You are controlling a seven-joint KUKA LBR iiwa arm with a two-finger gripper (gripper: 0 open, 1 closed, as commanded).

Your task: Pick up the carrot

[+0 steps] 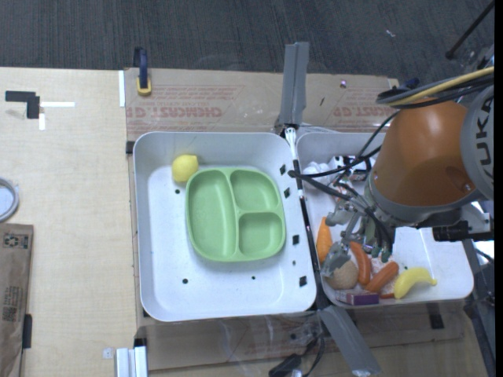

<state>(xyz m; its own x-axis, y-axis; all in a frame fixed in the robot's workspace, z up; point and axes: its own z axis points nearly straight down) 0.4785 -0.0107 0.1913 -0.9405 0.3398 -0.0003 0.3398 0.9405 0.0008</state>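
The carrot lies lengthwise against the left wall of the right bin, just left of the jaws, which hang low among the heaped play food; whether they are apart or together cannot be told, and nothing is seen gripped between them. The placement suggests the program is lining up on the carrot from its right side, judging by the arm bent over that bin. Directly below the jaws sits one brownish round item; to their right lie two sausages, one banana and one purple piece. Well to the left, the second bin holds one green divided plate and one lemon, both untouched and apart from the task. Two bins share the surface.
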